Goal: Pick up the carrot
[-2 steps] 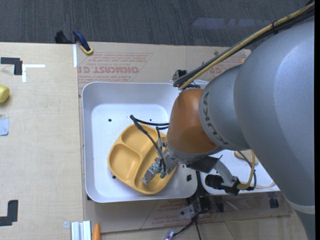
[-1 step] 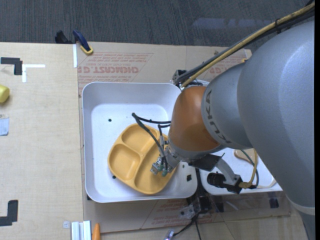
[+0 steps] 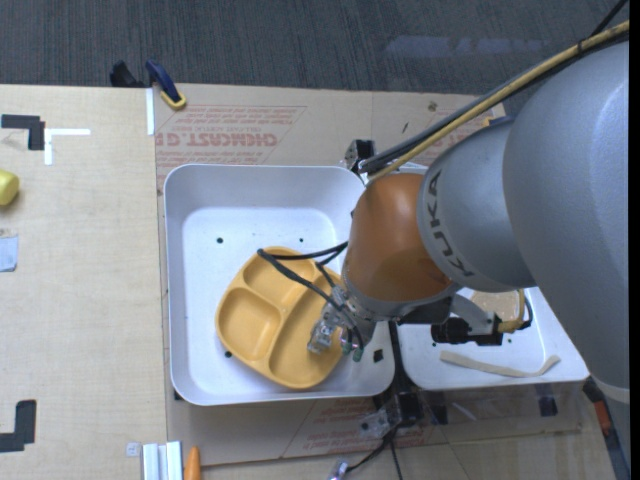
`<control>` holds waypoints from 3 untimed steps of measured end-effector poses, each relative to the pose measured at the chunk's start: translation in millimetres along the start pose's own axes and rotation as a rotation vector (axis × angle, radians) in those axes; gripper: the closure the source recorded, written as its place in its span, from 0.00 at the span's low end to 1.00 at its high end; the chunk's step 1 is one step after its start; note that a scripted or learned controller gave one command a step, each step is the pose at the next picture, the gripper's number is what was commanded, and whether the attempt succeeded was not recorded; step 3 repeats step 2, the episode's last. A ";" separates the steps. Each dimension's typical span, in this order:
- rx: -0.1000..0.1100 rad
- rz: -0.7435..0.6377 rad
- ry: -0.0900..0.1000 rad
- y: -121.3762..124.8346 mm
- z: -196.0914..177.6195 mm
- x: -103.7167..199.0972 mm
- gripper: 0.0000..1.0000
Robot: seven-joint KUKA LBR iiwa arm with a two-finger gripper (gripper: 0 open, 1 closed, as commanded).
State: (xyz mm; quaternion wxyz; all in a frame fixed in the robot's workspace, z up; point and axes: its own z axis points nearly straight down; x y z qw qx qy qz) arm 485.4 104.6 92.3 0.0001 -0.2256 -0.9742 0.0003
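Observation:
My gripper (image 3: 326, 336) hangs low in the left bin (image 3: 190, 268), over the right edge of a yellow divided plate (image 3: 262, 318) that lies tilted on the bin floor. The grey arm, with its orange band (image 3: 395, 238), reaches in from the right and covers the bin's right side and much of the right bin (image 3: 560, 363). The gripper's tip is small and cluttered with cables, and I see nothing orange at it.
A pale beige strip (image 3: 497, 366) lies on the right bin's floor, with a tan object (image 3: 512, 311) partly hidden behind the arm. A small yellow object (image 3: 6, 188) sits on the bench at the far left. A blue-and-yellow clamp (image 3: 165, 84) lies behind the bins.

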 end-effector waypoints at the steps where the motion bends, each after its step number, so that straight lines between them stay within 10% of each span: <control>1: 0.001 0.005 0.000 -0.9 -8.7 -1.0 1.00; 3: 0.001 0.100 0.000 -8.8 -41.7 4.5 1.00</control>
